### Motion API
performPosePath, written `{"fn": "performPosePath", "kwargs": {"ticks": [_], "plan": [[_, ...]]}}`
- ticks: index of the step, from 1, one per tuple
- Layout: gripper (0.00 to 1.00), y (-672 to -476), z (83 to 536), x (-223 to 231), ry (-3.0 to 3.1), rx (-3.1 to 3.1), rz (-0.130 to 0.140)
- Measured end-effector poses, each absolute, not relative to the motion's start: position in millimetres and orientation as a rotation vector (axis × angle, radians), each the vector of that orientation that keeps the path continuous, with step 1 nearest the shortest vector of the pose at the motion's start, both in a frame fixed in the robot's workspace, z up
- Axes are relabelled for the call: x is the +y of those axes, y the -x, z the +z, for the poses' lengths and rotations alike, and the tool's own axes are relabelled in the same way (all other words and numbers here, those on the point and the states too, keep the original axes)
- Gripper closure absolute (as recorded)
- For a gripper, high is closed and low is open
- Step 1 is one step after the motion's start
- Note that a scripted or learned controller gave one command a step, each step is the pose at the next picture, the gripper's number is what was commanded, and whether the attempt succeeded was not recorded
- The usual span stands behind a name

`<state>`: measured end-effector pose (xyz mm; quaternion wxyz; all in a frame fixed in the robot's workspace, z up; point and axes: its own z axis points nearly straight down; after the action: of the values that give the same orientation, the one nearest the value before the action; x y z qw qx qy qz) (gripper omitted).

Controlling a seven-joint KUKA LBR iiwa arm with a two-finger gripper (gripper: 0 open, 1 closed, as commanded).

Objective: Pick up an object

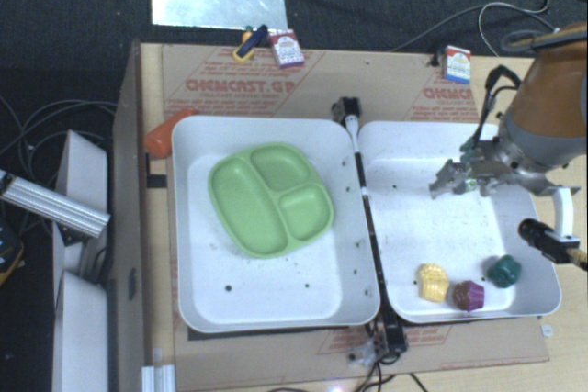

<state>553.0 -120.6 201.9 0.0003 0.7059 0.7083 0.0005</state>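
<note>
Three small objects lie along the near edge of the right bin (404, 151): a yellow lumpy one (432, 282), a purple one (469, 295) touching it, and a teal one (503, 271) near the right wall. My gripper (450, 184) hangs over the middle of this bin, up and to the left of the three objects and apart from them. Its fingers look open with nothing between them. The grey arm with its orange band (551, 96) comes in from the right.
A green divided plate (271, 199) lies in the left bin (188, 289). A black divider (362, 188) runs between the bins. Two small cartons (288, 49) (457, 64), a yellow-and-blue tool (248, 42) and an orange item (162, 135) sit on the bench outside the bins.
</note>
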Motion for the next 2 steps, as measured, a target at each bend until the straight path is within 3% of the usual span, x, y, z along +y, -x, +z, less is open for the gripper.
{"fn": "performPosePath", "kwargs": {"ticks": [1,2], "plan": [[0.0,-568.7,201.7,-155.1,-2.219,2.221,0.0],[0.0,-578.2,168.5,-182.7,-2.219,2.221,0.0]]}}
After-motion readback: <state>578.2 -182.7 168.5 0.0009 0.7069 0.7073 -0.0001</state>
